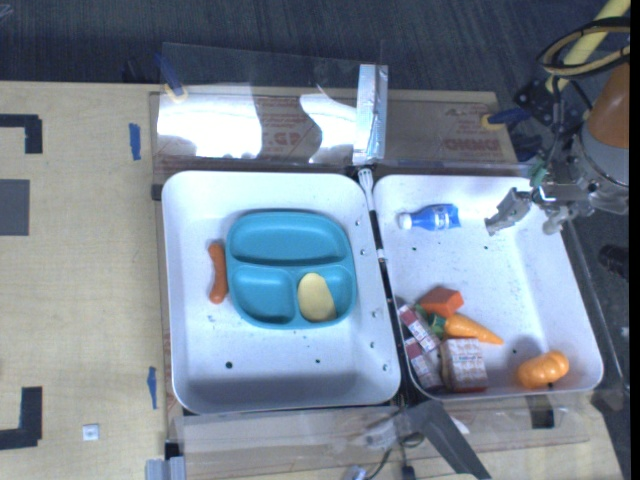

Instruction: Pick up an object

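The end effector [527, 211] hangs over the upper right part of the right bin [560, 298], its two fingers spread apart with nothing between them; one finger [503, 214] points down toward the bin's floor and the other sits nearer the bin's right wall. Just to its left, near the bin's top edge, a small blue bottle [430, 218] with a white cap lies on its side, apart from the fingers. Lower in the same bin, toward the bottom left corner, a cluster lies close together: a red-orange block [441, 300], an orange carrot [470, 329] pointing right just below it, a brown-labelled can [463, 363] beneath that, and a striped packet [417, 343] along the bin's left wall. A small orange pumpkin-like toy [542, 370] rests alone near the bottom right corner. The left bin [190, 298] holds a blue divided tray [290, 267] in its middle, with a yellow oval object [316, 296] in the tray's lower right compartment. An orange sausage-shaped toy [217, 272] lies upright on the bin floor just beside the tray's left edge. Both bins sit side by side on the bench [70, 268], with a clear plastic sheet [260, 113] behind the left one.
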Tool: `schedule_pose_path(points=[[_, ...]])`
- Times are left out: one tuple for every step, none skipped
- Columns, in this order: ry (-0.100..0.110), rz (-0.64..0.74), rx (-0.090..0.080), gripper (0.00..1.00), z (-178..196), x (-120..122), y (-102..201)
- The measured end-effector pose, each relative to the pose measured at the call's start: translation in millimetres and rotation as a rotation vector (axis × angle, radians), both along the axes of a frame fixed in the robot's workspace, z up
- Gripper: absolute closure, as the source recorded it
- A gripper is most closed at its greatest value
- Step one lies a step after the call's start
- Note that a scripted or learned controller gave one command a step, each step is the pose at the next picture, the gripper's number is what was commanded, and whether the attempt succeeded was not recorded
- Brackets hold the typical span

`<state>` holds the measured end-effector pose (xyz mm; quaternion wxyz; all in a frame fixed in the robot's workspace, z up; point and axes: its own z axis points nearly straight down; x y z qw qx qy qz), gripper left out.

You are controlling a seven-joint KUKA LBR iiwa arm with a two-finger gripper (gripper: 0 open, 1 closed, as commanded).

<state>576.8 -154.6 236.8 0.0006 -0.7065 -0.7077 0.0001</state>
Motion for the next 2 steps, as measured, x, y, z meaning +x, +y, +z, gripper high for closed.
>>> schedule_pose_path(points=[[0.003,0.016,0.000,0.00,-56,-24,-2],[0.001,0.140,0.001,0.00,-143,-14,20]])
